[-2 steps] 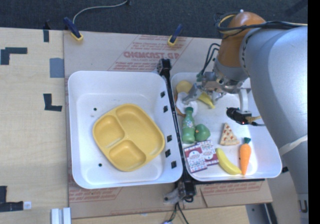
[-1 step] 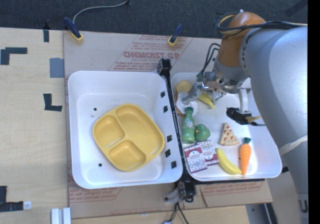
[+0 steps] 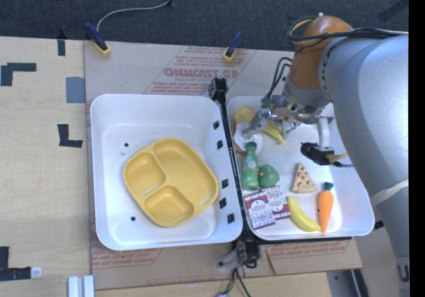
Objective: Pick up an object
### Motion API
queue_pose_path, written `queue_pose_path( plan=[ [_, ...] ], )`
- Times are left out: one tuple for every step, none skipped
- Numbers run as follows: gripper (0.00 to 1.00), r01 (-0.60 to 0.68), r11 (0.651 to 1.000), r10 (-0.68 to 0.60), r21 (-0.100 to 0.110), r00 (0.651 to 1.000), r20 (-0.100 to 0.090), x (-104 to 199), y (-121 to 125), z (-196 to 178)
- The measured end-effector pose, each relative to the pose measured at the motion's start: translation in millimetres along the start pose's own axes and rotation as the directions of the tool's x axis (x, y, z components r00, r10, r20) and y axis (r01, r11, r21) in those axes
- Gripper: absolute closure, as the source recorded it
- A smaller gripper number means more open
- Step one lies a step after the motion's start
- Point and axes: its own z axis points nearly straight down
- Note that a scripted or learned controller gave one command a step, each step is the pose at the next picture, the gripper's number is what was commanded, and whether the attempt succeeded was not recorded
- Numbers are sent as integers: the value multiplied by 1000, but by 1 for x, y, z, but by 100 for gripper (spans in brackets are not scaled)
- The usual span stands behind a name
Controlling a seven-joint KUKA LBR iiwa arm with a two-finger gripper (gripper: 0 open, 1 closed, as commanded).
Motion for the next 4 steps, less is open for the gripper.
queue_pose_path(
  plan=[
    [0,-1,1000,1,0,1000,1,0,0,0],
    [0,-1,1000,1,0,1000,2,1,0,0],
    [0,0,1000,0,0,1000,-1,-1,0,0],
    [0,-1,1000,1,-1,1000,1,0,0,0]
  ],
)
